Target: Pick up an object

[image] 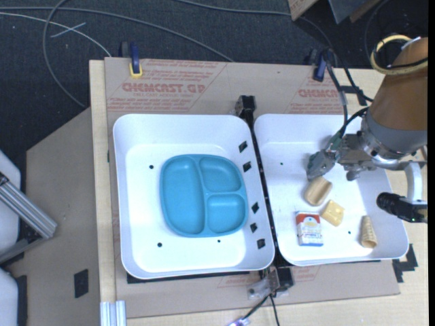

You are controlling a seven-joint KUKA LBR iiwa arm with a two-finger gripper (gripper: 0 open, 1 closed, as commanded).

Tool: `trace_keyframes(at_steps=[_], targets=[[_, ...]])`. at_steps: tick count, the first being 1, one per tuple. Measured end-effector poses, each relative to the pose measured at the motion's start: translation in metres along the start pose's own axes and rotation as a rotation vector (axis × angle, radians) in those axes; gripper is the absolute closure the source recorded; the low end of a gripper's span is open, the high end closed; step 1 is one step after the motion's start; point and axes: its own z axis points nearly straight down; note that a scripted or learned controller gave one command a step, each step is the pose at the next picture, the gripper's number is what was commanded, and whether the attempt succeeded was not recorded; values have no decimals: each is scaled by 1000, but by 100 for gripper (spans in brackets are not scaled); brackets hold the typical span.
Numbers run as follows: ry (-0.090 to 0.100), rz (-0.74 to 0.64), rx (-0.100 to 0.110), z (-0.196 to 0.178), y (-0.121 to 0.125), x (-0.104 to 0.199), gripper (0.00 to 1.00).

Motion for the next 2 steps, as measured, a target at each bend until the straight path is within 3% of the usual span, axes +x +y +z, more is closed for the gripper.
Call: trace_keyframes(at_steps=[1, 2], targets=[[-2, -3, -15, -7, 3, 0, 0], [-2, -2, -13, 53, 6, -2, 0]])
